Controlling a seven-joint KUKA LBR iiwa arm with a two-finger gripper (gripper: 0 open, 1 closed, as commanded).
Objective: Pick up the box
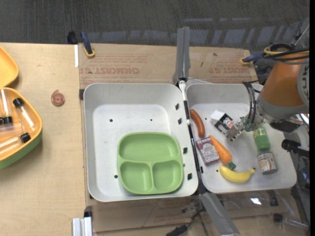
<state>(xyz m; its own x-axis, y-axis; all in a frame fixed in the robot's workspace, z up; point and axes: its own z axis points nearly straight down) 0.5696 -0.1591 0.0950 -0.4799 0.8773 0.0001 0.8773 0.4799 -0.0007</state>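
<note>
While the arm is reaching into the right bin (pixel 290 181), its gripper (pixel 235 132) is hovering just right of the box (pixel 207 150), which is lying beside a carrot (pixel 221 150); finger state unclear.

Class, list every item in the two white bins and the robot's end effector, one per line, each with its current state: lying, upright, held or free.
Green three-compartment plastic plate: flat in the left bin, nothing on it.
Red sausage: lying free.
Small purple-red box: lying flat, free.
Orange carrot: lying beside the box.
Yellow banana: lying free.
Green bottle: lying on its side.
Small tin can: lying on its side.
End effector: low over the right bin.
</note>
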